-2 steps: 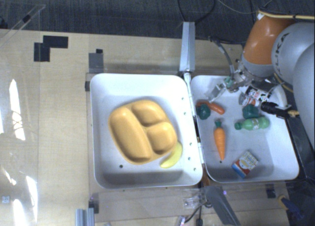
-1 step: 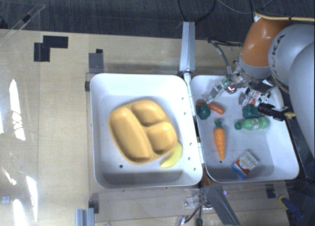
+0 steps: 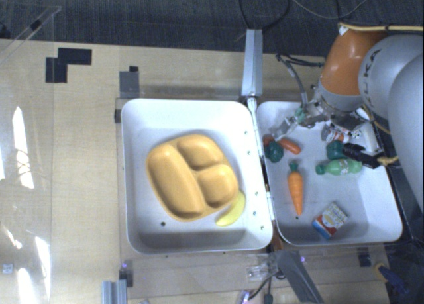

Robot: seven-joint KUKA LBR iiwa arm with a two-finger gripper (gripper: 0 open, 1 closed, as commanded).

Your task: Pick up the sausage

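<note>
Two white bins: left bin [image 3: 132,183] holds yellow divided tray [image 3: 191,175], banana [image 3: 232,211]; right bin [image 3: 384,220] holds sausage [image 3: 289,146] upper left, carrot [image 3: 296,190], green bottle [image 3: 339,167], small carton [image 3: 329,220]. Arm [image 3: 371,71] upper right, gripper [image 3: 311,116] above sausage; jaw state unclear.

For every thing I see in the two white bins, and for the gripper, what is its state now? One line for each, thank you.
Yellow three-part plastic tray: lying flat in the left white bin.
Yellow banana: lying beside the tray.
Orange carrot: lying in the right white bin.
Red-orange sausage: lying in the right bin, not held.
Green bottle: on its side.
Small red-and-blue carton: lying flat.
Gripper: above the right bin, near the sausage.
</note>
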